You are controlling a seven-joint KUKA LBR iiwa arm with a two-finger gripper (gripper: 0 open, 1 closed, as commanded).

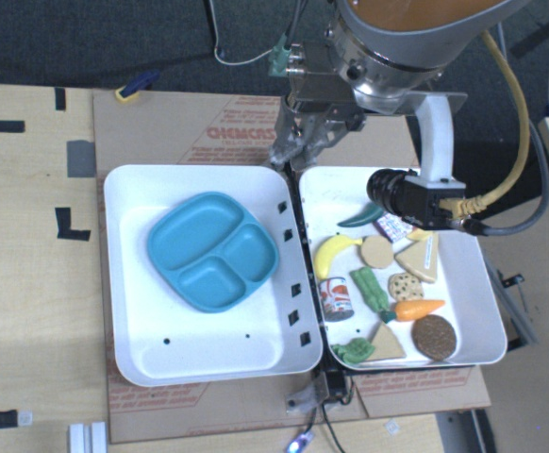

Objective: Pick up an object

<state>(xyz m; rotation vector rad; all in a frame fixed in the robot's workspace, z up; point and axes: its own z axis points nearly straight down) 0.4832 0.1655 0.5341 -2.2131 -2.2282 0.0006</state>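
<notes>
Gripper [291, 152] sits above the bins' far edge; can't tell its state. Nothing looks picked: banana [334, 251], carrot [417, 309] and other food lie in the bin nearer the camera than it. Whole pick left.

Robotics lab: taped bench [29, 253], loose cables [237, 59].

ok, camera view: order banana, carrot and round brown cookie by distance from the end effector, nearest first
The end effector sits above the far end of the divide between the bins.
1. Banana, right bin, left side, nearest.
2. Carrot, right bin, toward the near right.
3. Round brown cookie, near right corner, farthest.
</notes>
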